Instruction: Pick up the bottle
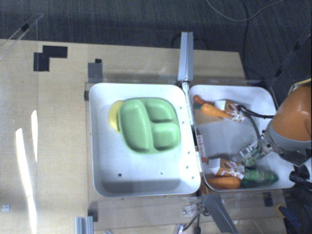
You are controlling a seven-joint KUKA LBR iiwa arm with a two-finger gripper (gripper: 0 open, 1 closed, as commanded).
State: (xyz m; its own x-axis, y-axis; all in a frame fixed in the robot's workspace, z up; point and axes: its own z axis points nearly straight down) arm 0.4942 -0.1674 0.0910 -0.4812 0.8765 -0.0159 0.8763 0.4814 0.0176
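1. The tool [252, 152] hangs low over the right bin [265, 95], near that bin's front right part. It is small and partly blurred from this height, so I cannot tell how it is set or whether it touches anything.
2. The arm [292, 126] comes in from the right edge, its orange band showing as a broad rounded mass above the grey wrist; a black cable [253, 123] loops from the back of the bin down toward the wrist.
3. Well to the left of the tool, in the left bin [141, 184], a green divided tray [148, 125] lies upside up with three compartments, and a yellow thing [113, 116] peeks out from under its left edge.
4. Just left of and below the tool, near the right bin's front wall, lies a bottle [229, 168] with an orange and white label; an orange carrot-like thing [224, 182] lies in front of it.
5. Just below the tool, a green bottle [258, 177] lies on its side along the front wall, close to the tool but with contact unclear.
6. Behind and to the left of the tool, near the back wall, another orange bottle [222, 110] lies on its side.
7. The bins rest on a pale wooden tabletop [53, 145], with dark carpet [122, 9] beyond it and a grey metal post [185, 57] standing behind the seam between the bins.
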